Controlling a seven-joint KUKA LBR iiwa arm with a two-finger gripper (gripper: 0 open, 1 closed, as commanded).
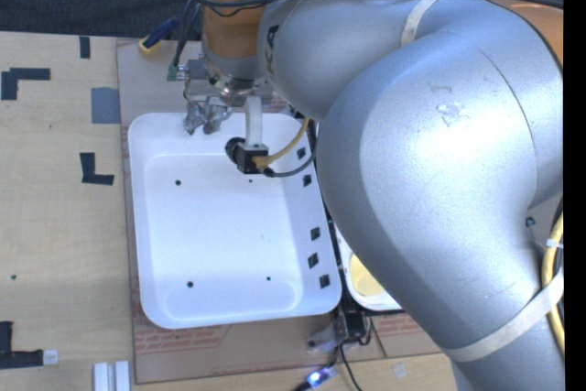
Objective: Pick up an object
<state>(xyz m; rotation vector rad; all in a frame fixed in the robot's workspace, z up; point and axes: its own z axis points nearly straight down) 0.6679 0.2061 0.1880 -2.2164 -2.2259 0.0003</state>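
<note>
My gripper [203, 120] hangs below the orange wrist band, over the far left corner of the left white bin [151, 224]. I see nothing in it. A pale yellow object [369, 283] lies in the right bin, showing as a small patch under the grey arm; most of it is hidden. The left bin's floor shows just a few small dark dots.
The thick grey arm [439, 151] covers almost all of the right bin. A small black unit with a yellow cable [245, 155] hangs off the wrist over the left bin. Black tape marks [92, 169] lie on the wooden bench to the left.
</note>
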